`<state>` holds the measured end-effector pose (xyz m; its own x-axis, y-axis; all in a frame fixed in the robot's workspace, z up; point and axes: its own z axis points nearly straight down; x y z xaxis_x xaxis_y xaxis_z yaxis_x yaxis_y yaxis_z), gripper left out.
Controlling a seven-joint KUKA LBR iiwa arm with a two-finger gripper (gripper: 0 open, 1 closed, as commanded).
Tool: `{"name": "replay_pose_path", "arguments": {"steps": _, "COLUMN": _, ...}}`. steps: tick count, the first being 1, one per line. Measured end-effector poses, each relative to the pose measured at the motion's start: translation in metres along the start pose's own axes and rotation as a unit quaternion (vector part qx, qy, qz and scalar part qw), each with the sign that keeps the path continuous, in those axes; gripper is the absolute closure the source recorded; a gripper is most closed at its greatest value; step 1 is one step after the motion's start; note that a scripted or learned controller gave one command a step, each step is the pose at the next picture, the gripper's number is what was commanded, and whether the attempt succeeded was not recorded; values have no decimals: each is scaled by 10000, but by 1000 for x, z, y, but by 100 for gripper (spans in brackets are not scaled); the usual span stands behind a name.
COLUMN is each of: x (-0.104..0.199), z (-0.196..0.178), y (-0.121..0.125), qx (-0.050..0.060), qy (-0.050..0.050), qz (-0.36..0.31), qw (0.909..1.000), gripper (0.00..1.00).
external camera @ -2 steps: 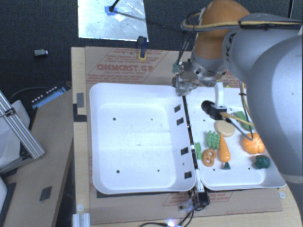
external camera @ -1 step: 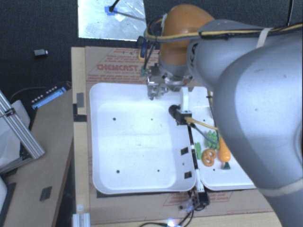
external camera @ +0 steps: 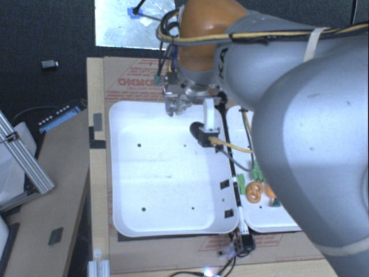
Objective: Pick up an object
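My gripper point(external camera: 175, 105) hangs over the back edge of the left bin point(external camera: 161, 178), under the orange band of the arm. Nothing shows beneath it but the bin's white floor. In the right bin point(external camera: 271, 226), just past the divider, lie an orange ring-shaped object point(external camera: 253, 191), a green object point(external camera: 256, 171) behind it and another small orange piece point(external camera: 271, 194). The grey arm hides the rest of that bin.
A black and white fitting point(external camera: 204, 130) with a yellow cable hangs beside the gripper over the divider between the bins. Cardboard point(external camera: 132, 79) lies under the bins. An aluminium rail point(external camera: 26, 157) stands at the far left.
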<state>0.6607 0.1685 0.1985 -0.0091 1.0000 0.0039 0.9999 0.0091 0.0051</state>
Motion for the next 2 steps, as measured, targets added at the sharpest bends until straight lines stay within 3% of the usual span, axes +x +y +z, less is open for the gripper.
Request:
{"name": "replay_pose_path", "arguments": {"steps": 1, "x": 13, "z": -40, "y": 9, "qx": 1, "qy": -7, "qz": 16, "qw": 10000, "gripper": 100}}
{"name": "replay_pose_path", "arguments": {"steps": 2, "x": 33, "z": -15, "y": 8, "qx": 26, "qy": -19, "qz": 16, "qw": 10000, "gripper": 100}}
